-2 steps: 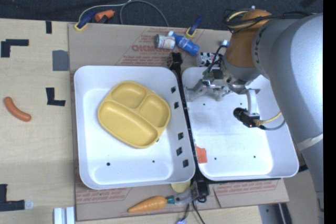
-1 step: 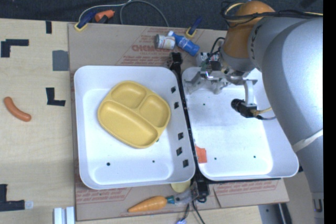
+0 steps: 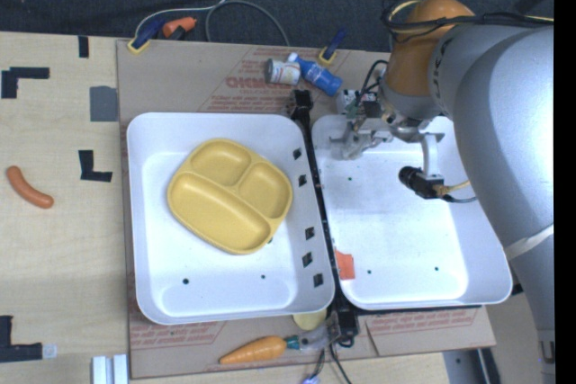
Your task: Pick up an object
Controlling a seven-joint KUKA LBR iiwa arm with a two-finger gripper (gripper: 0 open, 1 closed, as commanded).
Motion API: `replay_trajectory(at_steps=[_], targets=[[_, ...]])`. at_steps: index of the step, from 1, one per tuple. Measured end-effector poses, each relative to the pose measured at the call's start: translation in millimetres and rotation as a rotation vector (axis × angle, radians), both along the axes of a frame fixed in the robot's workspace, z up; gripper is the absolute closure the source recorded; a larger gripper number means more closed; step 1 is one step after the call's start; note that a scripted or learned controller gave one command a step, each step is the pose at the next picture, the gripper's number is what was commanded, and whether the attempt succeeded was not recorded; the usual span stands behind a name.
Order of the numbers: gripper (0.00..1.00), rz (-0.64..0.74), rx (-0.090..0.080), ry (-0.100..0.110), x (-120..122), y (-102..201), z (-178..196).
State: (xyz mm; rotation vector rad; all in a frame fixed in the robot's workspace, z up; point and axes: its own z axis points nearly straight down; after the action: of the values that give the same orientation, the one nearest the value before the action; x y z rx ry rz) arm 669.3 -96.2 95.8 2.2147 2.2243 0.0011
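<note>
Yellow divided plate point(image 3: 230, 193) lying flat in left bin point(image 3: 144, 193), well apart from claw point(image 3: 360, 139) over right bin point(image 3: 450, 283). Claw opening impossible to tell. Best to spread wide, catch plate's rim squarely, lift slowly

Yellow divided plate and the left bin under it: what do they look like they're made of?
Yellow divided plate: probably molded plastic, matte, with soft rounded compartment ridges and even colour. Left bin: seemingly thin white plastic, smooth, slightly glossy, with rounded corners.

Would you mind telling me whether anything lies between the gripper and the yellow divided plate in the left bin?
Yes: the gripper sits in the right bin, and the two bins' adjoining walls run between it and the yellow divided plate. Nothing else visible intervenes.
</note>
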Motion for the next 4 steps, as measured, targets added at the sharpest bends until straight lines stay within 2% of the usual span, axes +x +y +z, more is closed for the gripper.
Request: replay_trajectory(at_steps=[1, 2, 3, 4], targets=[[0.00, 0.000, 0.000, 0.001, -0.3, -0.1, -0.6], [0.00, -0.011, 0.001, 0.002, -1.7, -124.8, -9.8], [0.00, -0.001, -0.002, -0.001, -43.6, -50.6, -8.3], [0.00, -0.001, -0.002, -0.002, -63.5, -2.2, -8.9]])
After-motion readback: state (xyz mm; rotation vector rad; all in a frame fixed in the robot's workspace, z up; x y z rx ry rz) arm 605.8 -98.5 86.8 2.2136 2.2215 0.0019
